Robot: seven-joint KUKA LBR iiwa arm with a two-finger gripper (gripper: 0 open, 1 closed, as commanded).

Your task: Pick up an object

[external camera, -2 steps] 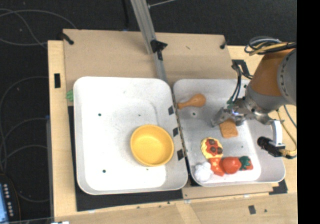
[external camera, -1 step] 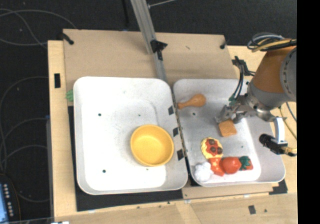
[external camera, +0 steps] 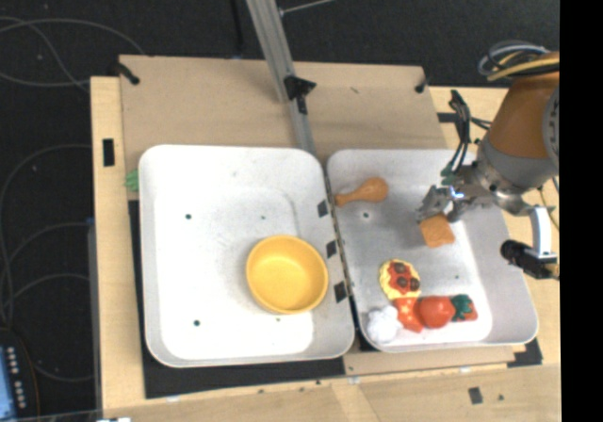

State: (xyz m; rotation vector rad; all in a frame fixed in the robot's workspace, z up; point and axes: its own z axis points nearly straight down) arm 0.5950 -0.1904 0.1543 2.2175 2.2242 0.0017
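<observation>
My gripper (external camera: 445,206) hangs over the right bin (external camera: 499,251), in its upper right part. A small tan-orange block (external camera: 437,233) lies directly below and against the gripper's tip; whether it is gripped cannot be made out. An orange drumstick-shaped toy (external camera: 363,191) lies at the bin's upper left. Near the front edge sit a yellow-and-red pizza-like piece (external camera: 399,277), a red tomato-like toy (external camera: 432,312) with a green bit (external camera: 463,305), and a white lump (external camera: 382,324).
The left bin (external camera: 207,213) holds a yellow bowl (external camera: 286,273) near its front right corner. A slanted metal post (external camera: 273,43) rises behind the bins. The arm's orange band (external camera: 523,119) stands at the right edge.
</observation>
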